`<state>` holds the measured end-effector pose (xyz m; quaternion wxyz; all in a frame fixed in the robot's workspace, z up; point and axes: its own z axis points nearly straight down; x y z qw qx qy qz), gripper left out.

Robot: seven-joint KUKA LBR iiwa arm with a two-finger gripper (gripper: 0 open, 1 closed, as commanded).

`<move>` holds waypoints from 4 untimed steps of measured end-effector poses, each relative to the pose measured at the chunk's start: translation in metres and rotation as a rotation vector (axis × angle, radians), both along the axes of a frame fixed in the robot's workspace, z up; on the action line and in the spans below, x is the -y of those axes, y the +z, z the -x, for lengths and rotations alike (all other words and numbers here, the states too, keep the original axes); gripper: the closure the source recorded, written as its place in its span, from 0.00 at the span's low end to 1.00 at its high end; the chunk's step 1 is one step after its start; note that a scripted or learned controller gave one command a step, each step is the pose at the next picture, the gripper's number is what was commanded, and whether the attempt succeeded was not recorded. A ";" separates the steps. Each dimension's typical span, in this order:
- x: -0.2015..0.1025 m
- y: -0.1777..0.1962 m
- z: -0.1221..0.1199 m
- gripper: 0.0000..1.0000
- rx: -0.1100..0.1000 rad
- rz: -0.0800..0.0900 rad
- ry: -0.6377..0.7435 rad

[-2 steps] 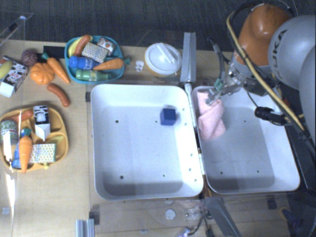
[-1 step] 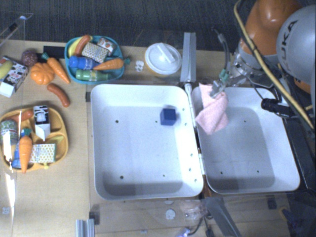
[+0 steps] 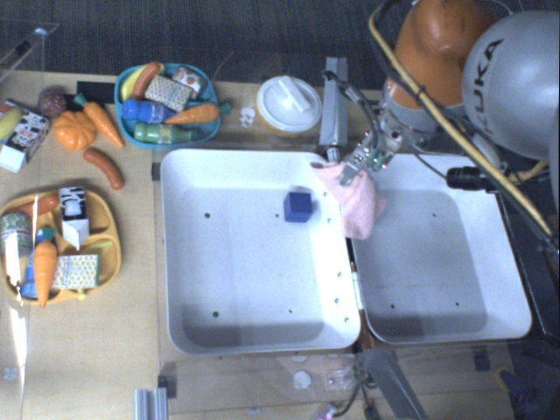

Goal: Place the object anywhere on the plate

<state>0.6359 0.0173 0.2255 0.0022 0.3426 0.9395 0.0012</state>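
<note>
The grey arm with the orange band reaches in from the right, and its two-finger gripper hangs over the far end of the ridge where the two bins meet. Between its fingers a soft pink cloth is pinched at its top corner. The rest of the cloth droops down and toward the near side, lying partly over the inner rim of the right white bin. The fingers are closed on the fabric, as far as the view lets me judge, because the cloth rises to a point exactly at the tips.

In the left white bin a small dark blue cube sits alone, a little to the left of the cloth and not touching it. It lies near the right wall of that bin.

I cannot find a plain plate inside either bin. On the wooden bench beyond the bins stands a round white lid-like dish, just beside the far rim of the left bin; this may be the plate that is meant, but I am not sure. More to the left a blue bowl of toy food and a yellow tray of toy food stand on the bench, well apart from the gripper.

My judgement is that the cloth is held by one corner so that it hangs free and can be carried. A grip on so little fabric may slip.
</note>
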 end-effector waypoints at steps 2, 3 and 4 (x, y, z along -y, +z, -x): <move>-0.088 -0.001 0.042 1.00 0.000 0.001 0.700; -0.136 0.009 0.053 1.00 0.002 0.001 0.705; -0.184 0.003 0.069 1.00 0.002 0.001 0.704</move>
